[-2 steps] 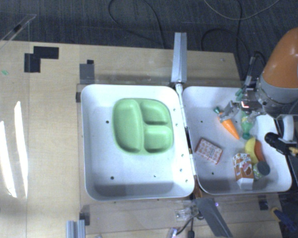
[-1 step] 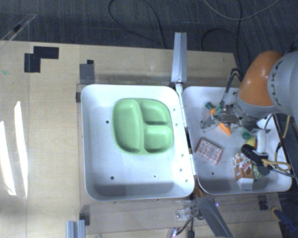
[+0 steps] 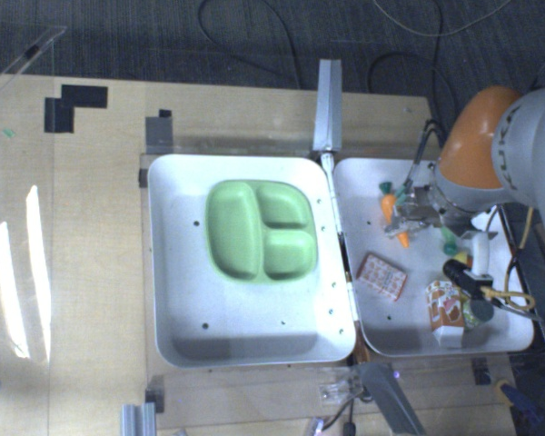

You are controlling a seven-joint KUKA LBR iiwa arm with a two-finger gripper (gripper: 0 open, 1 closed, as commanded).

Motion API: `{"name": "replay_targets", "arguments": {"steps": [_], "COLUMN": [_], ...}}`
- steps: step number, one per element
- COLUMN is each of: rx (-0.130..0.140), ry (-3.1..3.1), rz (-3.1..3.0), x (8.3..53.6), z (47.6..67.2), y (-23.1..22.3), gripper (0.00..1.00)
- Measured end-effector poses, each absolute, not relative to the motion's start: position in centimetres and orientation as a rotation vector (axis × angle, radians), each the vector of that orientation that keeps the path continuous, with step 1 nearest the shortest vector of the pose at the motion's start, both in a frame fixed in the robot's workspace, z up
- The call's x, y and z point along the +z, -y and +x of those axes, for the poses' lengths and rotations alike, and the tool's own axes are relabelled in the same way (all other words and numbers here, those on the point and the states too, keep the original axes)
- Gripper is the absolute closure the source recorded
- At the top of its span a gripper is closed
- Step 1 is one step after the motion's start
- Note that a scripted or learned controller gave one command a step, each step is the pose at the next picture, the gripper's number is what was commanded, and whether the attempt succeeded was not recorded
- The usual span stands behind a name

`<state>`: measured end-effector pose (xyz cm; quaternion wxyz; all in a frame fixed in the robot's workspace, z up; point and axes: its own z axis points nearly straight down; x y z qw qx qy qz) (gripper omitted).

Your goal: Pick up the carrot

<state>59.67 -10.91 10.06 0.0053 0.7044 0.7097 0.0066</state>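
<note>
Carrot point(image 3: 388, 206) sits in the right bin point(image 3: 401, 323), approx 10 o'clock from bin centre, near the wall shared w/ the left bin point(image 3: 177, 271). Its green top points to 12. Gripper point(image 3: 411, 213) is down right beside it on the 3 o'clock side, touching or nearly so. Can't tell whether the gripper is apart, together or clamped: metal blurs into the orange, so no grip claimed.

Risks, my read: the carrot looks small and tapered, so a squeeze slightly off-centre could squirt it toward 9 and jam it vs. the wall, making a retry harder. Closing too high would prob. skim the top and lift w/ nothing. The patterned packet point(image 3: 381, 276) at 6 o'clock from the carrot and the carton point(image 3: 445, 310) at 5 lie apart, so low snag risk.

Hard to read: an orange patch point(image 3: 402, 238) at 6 o'clock of the gripper may be the carrot's tip or a separate bit. The arm point(image 3: 527, 153) is cut off at the 3 o'clock edge. A small green bit point(image 3: 450, 243) near the wrist is unidentifiable.
</note>
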Motion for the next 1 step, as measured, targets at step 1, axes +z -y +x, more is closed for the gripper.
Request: {"name": "replay_targets", "arguments": {"steps": [1], "rx": [0.008], "ry": [-2.279], "rz": [2.155], "x": [21.08], "z": [61.03], "y": [5.69], "gripper": [1.00]}}
